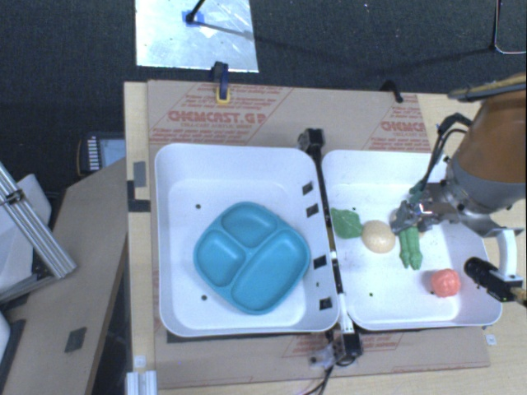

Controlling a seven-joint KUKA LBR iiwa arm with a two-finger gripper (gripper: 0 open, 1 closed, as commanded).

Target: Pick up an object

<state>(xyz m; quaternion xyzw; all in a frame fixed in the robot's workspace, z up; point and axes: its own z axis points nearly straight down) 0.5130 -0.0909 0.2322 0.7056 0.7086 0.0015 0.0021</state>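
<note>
Gripper (409,217) low in right bin (362,167), finger spread impossible to tell. Green piece (410,248) touching just nearside, long axis running near-far; cream ball (378,237) close left.

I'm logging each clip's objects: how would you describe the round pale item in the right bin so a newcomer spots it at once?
Start at the right bin, the one the arm reaches into. Near its middle lies a cream ball, between a flat green leaf on its left and a long green vegetable on its right. It is the only pale round thing; the other round piece is pinkish-orange, near the front right corner.
</note>
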